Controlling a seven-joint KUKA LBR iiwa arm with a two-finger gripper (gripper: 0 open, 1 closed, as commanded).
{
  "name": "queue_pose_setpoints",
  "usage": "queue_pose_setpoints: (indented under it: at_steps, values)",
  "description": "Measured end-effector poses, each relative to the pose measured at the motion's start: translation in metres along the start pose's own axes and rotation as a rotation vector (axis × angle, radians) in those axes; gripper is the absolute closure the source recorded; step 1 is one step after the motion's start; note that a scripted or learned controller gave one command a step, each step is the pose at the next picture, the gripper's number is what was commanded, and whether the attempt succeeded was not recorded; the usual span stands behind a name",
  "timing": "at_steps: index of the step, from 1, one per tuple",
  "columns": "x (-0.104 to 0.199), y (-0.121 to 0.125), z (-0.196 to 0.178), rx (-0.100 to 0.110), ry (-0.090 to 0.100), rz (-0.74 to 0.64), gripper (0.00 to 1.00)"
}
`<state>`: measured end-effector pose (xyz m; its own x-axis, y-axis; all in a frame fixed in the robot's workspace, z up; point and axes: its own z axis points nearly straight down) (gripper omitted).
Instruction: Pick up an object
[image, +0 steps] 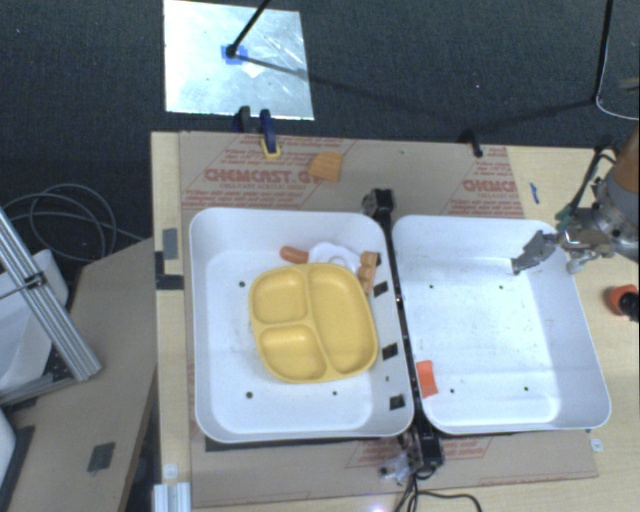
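The gripper (548, 250) sits at the right of the frame, over the upper right part of the right bin (560, 400); whether it is spread or pressed together cannot be told from here, and nothing shows in its grasp. Every loose thing lies to its left. The nearest is a small orange block (426, 378) at the lower left edge of the right bin, down and left of the gripper. The rest lie in the left bin (215, 300): a yellow divided plate (312, 322) at its middle, a little sausage (294, 255) just above the plate's top edge, lying roughly across the frame, a small brown piece (368, 266) near the plate's upper right corner, and something white between them. Judging by this, the coming move would carry the gripper leftward, across the divider for anything but the orange block.
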<state>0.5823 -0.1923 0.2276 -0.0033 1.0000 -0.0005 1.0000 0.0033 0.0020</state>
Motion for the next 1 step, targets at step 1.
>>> queue_pose_setpoints:
  at_steps: [1]
  values:
    - [0.0, 0.001, -0.0113, -0.004, -0.001, -0.004, 1.0]
